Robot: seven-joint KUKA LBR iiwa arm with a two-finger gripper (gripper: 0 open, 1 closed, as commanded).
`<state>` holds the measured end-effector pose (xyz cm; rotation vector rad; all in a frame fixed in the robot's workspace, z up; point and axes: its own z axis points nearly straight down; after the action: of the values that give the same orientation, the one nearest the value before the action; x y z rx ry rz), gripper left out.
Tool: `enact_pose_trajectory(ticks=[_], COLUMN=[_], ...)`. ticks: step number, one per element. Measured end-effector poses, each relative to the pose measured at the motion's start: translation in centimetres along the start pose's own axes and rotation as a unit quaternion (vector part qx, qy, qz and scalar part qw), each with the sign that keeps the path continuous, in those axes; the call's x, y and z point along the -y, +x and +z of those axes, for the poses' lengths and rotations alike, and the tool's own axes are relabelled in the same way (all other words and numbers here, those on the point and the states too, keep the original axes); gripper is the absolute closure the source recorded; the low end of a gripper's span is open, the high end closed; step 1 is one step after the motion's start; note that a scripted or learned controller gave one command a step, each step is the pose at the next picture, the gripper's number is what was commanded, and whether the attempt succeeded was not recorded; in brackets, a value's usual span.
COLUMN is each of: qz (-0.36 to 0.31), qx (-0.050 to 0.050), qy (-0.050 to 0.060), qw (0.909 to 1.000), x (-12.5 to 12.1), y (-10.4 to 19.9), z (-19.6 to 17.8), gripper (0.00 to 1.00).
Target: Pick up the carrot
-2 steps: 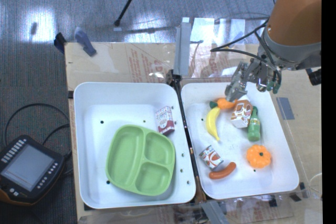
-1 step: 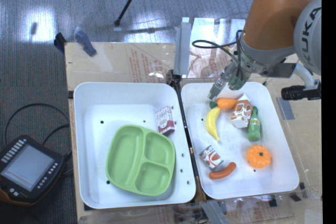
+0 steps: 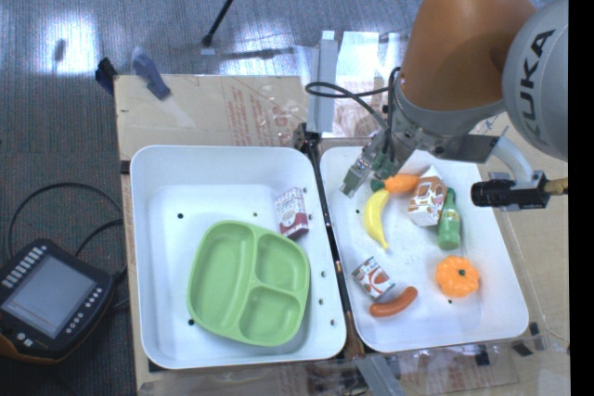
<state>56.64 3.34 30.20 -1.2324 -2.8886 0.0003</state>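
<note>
Carrot (image 3: 403, 184) is lying in the right bin (image 3: 501, 287), touching the banana (image 3: 376, 216). My gripper (image 3: 364, 170) is hovering just left of it; I cannot tell how open I am.

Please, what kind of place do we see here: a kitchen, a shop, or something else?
Most likely a robotics lab, not a kitchen. A KUKA arm reaches over two white bins of toy food, such as a carrot and a banana, and a control pendant lies on the floor.
</note>
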Motion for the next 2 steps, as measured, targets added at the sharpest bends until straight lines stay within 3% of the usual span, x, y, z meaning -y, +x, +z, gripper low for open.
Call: enact_pose_trajectory(ticks=[1, 2], qz=[-0.06, -0.005], qx=[0.001, 0.001], qy=[-0.001, -0.001], qw=[0.9982, 1.0], x=[1.5, 4.7], y=[-9.7, -9.6], z=[-3.8, -7.1], gripper=[1.0, 1.0])
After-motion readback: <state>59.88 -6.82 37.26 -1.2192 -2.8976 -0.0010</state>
